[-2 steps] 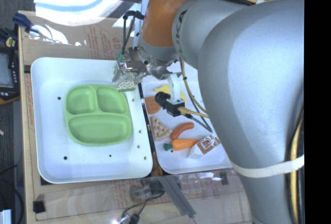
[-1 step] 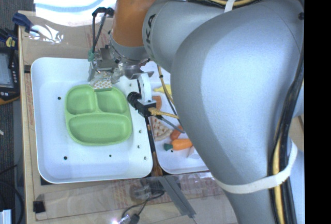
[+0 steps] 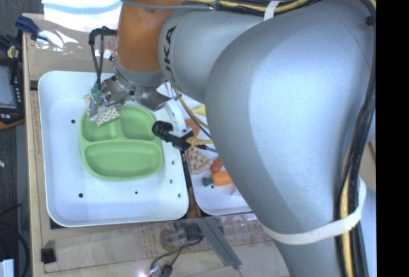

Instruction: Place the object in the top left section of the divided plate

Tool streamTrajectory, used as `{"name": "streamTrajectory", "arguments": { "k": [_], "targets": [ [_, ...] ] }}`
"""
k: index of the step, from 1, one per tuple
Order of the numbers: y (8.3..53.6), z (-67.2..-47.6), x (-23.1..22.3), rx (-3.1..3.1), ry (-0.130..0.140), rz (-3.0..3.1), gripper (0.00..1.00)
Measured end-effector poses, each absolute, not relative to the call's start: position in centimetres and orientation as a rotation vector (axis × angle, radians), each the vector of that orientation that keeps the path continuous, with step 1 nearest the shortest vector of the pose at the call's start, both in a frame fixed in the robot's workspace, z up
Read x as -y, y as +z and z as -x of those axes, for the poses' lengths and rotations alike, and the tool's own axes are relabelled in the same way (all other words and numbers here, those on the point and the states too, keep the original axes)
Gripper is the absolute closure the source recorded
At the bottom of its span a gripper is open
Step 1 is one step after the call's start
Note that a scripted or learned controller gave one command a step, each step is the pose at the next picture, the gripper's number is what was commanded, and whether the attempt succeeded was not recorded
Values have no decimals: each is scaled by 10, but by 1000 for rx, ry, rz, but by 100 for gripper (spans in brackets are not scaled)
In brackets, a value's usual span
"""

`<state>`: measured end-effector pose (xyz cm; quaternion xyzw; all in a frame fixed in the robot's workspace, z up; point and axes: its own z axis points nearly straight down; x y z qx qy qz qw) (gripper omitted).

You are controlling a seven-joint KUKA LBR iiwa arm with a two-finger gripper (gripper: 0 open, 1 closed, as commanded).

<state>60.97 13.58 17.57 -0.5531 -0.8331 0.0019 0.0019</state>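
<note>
One object (image 3: 104, 113) (patterned) beneath jaws (image 3: 100, 98)

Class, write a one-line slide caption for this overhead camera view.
Gripper hovers at the green divided plate's top left section in the left white bin.

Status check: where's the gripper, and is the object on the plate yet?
Gripper over plate, top left section. Small patterned object at that section's edge. Nothing blocking.

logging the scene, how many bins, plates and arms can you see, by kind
white bins: 2
green divided plate: 1
grey robot arm: 1
total: 4
</note>
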Motion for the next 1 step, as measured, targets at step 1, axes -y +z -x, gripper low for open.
{"name": "streamTrajectory", "arguments": {
  "k": [1],
  "targets": [
    [176, -610, -136, 2614, 6, 1736, 0]
  ]
}}
